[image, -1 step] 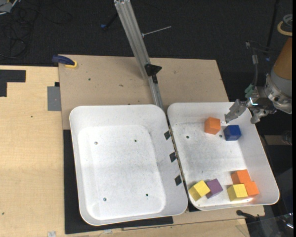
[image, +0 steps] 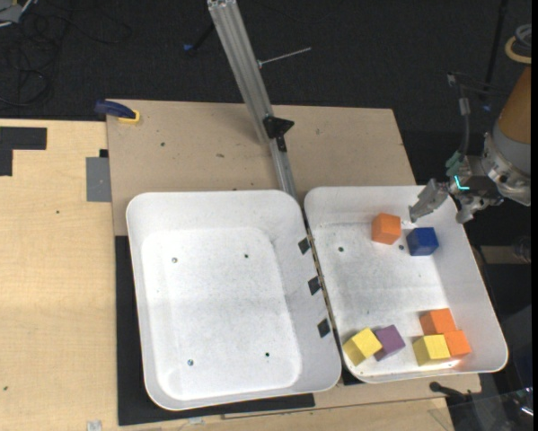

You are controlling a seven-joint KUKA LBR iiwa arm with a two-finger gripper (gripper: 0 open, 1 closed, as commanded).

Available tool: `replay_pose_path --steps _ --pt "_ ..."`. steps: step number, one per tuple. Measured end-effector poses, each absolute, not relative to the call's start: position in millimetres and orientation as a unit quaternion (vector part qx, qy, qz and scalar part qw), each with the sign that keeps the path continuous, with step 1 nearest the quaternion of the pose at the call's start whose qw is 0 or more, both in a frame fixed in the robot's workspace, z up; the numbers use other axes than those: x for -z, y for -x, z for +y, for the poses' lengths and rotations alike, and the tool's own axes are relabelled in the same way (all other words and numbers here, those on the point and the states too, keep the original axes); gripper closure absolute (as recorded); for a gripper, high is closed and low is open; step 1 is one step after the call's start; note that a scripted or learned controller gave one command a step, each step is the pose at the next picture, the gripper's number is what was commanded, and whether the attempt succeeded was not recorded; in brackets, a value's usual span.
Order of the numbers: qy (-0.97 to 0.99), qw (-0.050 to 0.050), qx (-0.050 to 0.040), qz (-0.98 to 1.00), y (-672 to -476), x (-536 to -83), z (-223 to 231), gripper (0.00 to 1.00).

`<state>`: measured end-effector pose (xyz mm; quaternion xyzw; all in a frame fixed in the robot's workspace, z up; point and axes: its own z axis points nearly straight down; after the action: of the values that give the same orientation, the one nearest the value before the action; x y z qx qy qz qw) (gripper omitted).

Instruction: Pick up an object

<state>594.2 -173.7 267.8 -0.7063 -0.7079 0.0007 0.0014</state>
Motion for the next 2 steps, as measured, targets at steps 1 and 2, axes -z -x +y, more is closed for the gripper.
replay_pose_path --steps 1,2 --pt "0.706 0.004 -0.0021 -0.708 -600.1 -213 -166 0.0" --pt "0.707 0.004 -0.0025 -0.707 -589.2 -156 -169 0.0"
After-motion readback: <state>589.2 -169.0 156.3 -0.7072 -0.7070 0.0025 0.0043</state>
